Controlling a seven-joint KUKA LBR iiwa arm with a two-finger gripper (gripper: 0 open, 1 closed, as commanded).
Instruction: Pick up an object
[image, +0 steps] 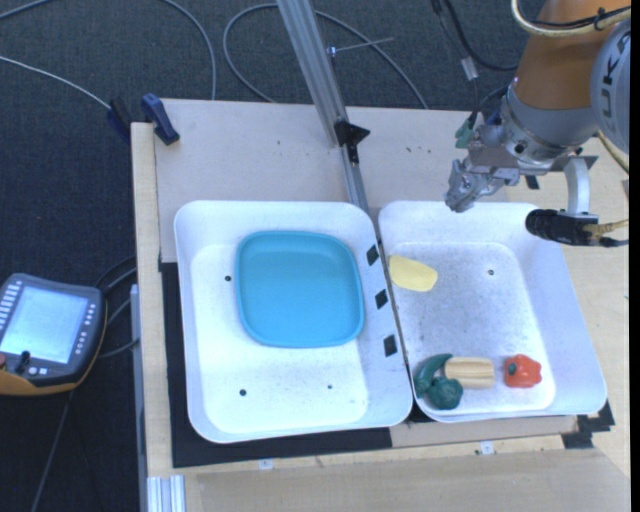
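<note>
I had the gripper (462, 196) over the right bin's (570, 300) upper rim, its grip unreadable from my seat; the yellow piece (412, 273) lay at that bin's left wall; a descent there risked clipping the wall and missing the pick.

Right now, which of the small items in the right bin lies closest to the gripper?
The yellow piece, alone near the bin's upper left, lies closest to the gripper. The green item, tan block and red pepper cluster along the front edge.
</note>
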